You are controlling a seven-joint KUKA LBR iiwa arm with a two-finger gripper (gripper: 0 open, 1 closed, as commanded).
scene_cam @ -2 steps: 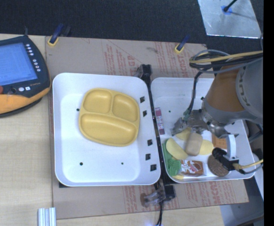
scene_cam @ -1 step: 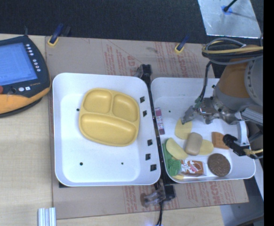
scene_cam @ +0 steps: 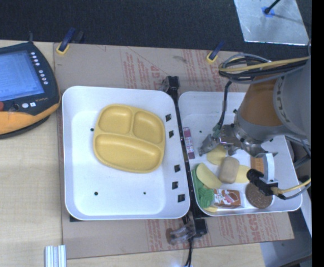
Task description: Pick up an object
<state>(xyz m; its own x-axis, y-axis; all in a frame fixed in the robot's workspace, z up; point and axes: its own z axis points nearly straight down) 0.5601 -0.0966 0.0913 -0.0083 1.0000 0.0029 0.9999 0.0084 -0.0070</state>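
Arm: I see a grey, smooth-cased body with an orange band, entering from the right of the frame and covering the upper right of the right bin.
Gripper: metallic parts low over the middle of the right bin, above the objects; I cannot tell its state, as the wrist hides it from me.
Right bin: shallow white plastic with rounded corners; its right side is partly hidden by the arm.
Objects for picking: clustered in the lower half of the right bin, under and below the gripper.
Beige block: matte, rounded, lying on a yellow piece.
Yellow piece: smooth, curved, banana-like, left of the block.
Brown disc: round, rough-looking, at the bin's lower right; a black part overlaps its top.
Printed packet: flat, red and white, against the bin's lower wall; its label is too small to read.
Left bin: white plastic, same form.
Yellow tray: glossy, three compartments, in the left bin's upper middle.
Pendant: screen unit at upper left, cut off by the frame edge.
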